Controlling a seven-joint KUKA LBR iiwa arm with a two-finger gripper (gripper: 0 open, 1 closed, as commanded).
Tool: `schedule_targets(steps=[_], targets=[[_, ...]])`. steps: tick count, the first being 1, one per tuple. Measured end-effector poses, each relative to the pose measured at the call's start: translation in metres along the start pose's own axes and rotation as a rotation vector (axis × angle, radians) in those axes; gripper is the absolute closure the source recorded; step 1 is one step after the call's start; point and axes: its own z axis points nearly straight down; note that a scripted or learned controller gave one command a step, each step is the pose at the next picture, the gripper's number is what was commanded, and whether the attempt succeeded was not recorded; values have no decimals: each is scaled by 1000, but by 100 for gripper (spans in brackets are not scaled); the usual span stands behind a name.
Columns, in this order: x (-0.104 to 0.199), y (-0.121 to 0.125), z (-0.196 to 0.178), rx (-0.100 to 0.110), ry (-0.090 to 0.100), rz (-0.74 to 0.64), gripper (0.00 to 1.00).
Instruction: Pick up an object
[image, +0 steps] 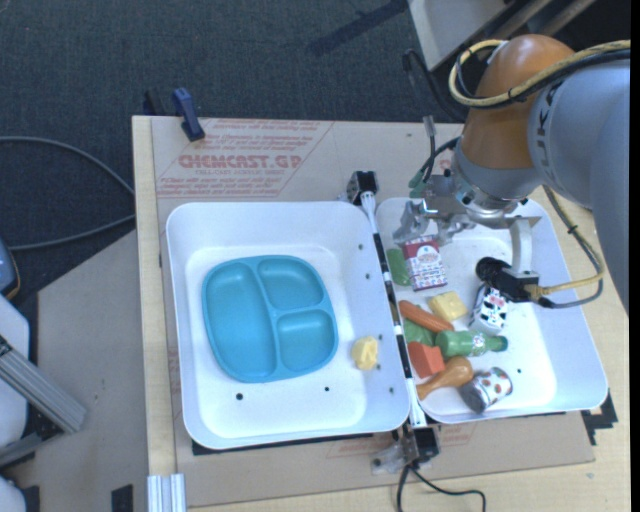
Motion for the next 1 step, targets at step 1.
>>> schedule_targets(steps=[1], targets=[[59,-11,1,3,0,1,100]])
